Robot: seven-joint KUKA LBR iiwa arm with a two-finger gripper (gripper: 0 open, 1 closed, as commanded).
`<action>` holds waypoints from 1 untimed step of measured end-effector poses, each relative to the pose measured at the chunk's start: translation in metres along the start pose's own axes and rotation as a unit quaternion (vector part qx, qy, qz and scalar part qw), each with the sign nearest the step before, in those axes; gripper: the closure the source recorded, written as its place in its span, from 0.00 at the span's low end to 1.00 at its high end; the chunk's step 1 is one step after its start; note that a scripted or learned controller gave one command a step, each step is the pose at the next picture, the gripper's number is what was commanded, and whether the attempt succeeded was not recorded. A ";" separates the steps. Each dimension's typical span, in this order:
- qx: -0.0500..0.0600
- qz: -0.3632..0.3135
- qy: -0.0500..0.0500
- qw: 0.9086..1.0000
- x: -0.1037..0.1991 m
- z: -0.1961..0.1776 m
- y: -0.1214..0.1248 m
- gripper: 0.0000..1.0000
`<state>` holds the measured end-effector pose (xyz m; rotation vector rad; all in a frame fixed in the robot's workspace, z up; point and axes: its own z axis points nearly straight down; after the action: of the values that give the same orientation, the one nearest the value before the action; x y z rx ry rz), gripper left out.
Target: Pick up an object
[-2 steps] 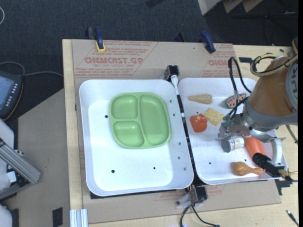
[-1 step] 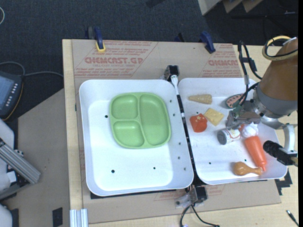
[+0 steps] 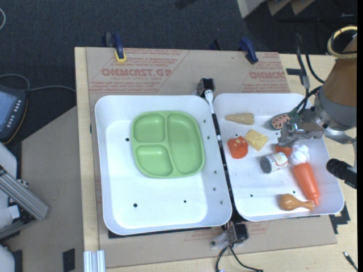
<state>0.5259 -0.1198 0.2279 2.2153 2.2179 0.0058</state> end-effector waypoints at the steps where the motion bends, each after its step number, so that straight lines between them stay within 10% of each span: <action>1: 0.004 -0.002 0.002 1.000 0.054 0.009 0.005 1.00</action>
<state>0.5310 -0.0662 0.2184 2.2168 2.2293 0.0004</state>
